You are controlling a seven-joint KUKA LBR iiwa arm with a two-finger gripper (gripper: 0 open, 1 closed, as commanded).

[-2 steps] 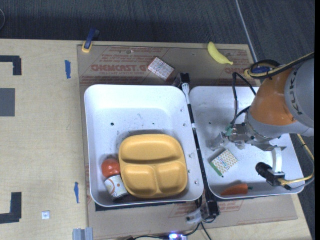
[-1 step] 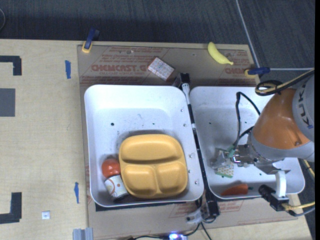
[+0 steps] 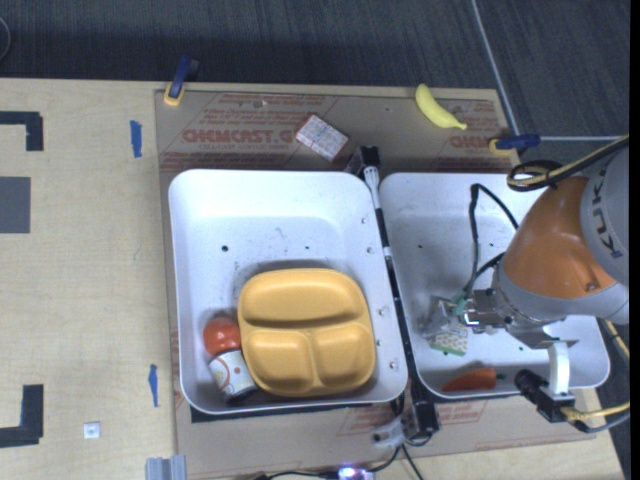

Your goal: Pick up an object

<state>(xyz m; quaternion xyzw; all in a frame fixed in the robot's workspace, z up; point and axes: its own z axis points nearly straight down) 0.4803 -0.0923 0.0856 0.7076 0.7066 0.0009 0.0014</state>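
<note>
Down in the right bin [image 3: 590, 363], the end effector [image 3: 447, 320], grip unclear, touches a speckled object [image 3: 451, 341].

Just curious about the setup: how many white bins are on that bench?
2. The left bin holds a yellow divided tray; the right bin sits beside it, with the gripper reaching into it.

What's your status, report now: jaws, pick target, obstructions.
Gripper low in right bin, over small patterned object; jaw state unreadable. Orange carrot-like piece at near wall. Yellow divided tray and orange-white ball in left bin.
</note>
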